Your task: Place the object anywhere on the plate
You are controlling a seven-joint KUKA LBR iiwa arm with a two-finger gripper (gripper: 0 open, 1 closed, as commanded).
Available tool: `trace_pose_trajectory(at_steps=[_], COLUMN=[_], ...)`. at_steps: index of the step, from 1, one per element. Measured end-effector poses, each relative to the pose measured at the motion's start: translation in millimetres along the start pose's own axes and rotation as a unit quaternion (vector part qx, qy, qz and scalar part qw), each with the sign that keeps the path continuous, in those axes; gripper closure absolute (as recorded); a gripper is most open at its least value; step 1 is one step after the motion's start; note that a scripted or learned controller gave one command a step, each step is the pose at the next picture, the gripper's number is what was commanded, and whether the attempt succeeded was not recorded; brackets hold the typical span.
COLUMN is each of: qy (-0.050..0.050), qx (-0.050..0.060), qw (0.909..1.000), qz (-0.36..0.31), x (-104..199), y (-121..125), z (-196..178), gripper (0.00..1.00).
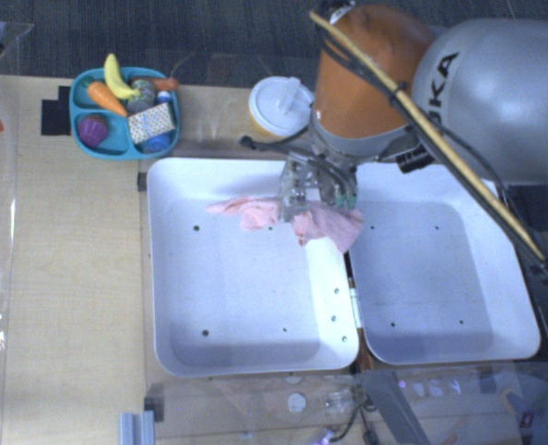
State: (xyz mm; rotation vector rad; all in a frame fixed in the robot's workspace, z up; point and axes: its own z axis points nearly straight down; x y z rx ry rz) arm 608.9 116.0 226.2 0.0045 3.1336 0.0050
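Note:
A pink cloth (331,228) is bunched at the top right of the left white bin (209,341). One end trails left along the bin floor and the other drapes over the rim between the two bins. My gripper (312,202) points down onto the middle of the cloth and is shut on it, with the fabric gathered up between the fingers. The blue divided plate (86,109) stands on the bench at the far left back, well away from the gripper. It carries toy food: a banana (118,78), a carrot (105,96) and several other pieces.
The right white bin (440,276) lies under the arm's body. A yellow cup with a white lid (278,108) stands just behind the left bin, close to the orange wrist band. Bare wooden bench stretches to the left.

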Motion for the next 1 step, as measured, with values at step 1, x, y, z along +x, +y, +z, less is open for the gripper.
trace_pose_trajectory(at_steps=[1], qy=[0.000], qx=[0.000], qw=[1.0000], qz=[0.000], x=[-0.1], y=[-0.1], z=[-0.2], gripper=[0.00])
